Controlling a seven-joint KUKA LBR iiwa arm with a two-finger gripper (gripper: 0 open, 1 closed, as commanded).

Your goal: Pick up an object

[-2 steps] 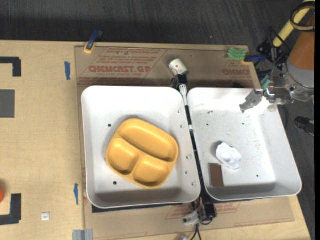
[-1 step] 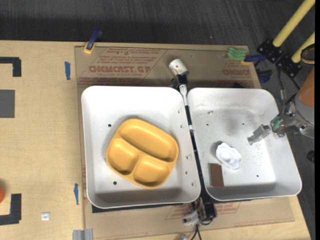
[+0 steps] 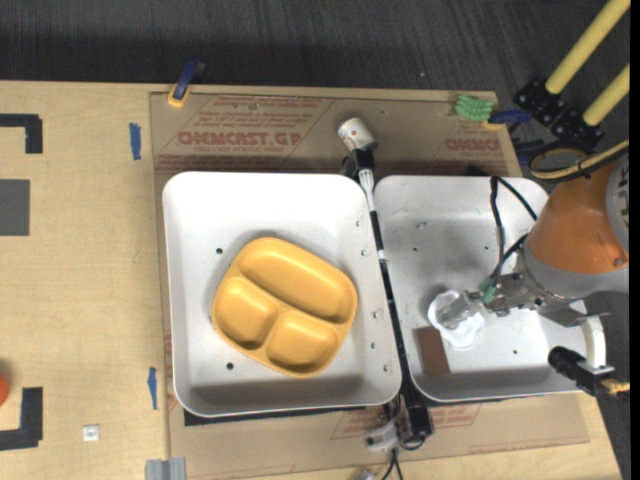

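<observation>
The arm [image 3: 575, 258] is grey with a broad orange band behind the end effector [image 3: 462, 313]. A black cable [image 3: 497, 223] loops along it. The end effector looks pale and glossy, with a small green spot just behind it.

The scene is evenly and brightly lit from above, and strong glare is seen on the two shallow white plastic bins [image 3: 200, 203], where detail is nearly washed out. Soft highlights are carried by the glossy yellow three-compartment plastic tray [image 3: 285, 304], and a short dark shadow is cast under the left bin's near edge. Focus is slightly soft throughout, and the dark carpeted floor [image 3: 300, 18] at the top is rendered dim and grainy.
</observation>
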